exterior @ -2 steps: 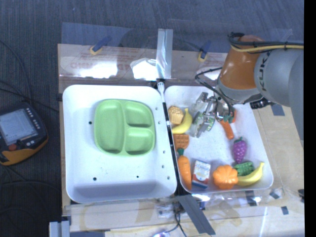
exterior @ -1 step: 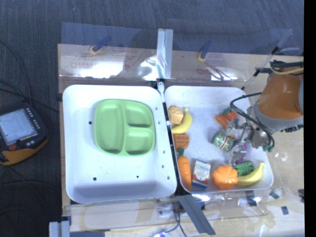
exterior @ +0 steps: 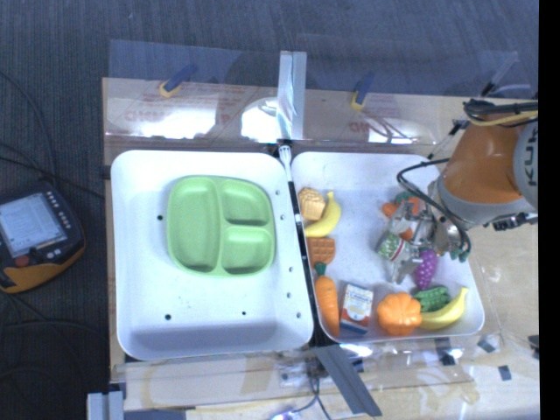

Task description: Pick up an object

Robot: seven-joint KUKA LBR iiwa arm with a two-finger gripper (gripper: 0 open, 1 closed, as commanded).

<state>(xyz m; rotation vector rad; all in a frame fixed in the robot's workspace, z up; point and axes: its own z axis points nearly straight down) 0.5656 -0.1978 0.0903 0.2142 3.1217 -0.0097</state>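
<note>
Toy food [exterior: 398,313] in right bin [exterior: 367,178]; green tray [exterior: 220,226] in left bin [exterior: 140,313].

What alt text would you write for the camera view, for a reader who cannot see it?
A grey and orange robot arm lowers its end effector into the right white bin, among toy foods: bananas, carrot, pumpkin, grapes. The left white bin holds a green divided tray.

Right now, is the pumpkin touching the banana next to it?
Touching, as far as the camera view shows: the pumpkin sits against the left end of the banana at the right bin's front edge, with no white floor visible between them.
</note>
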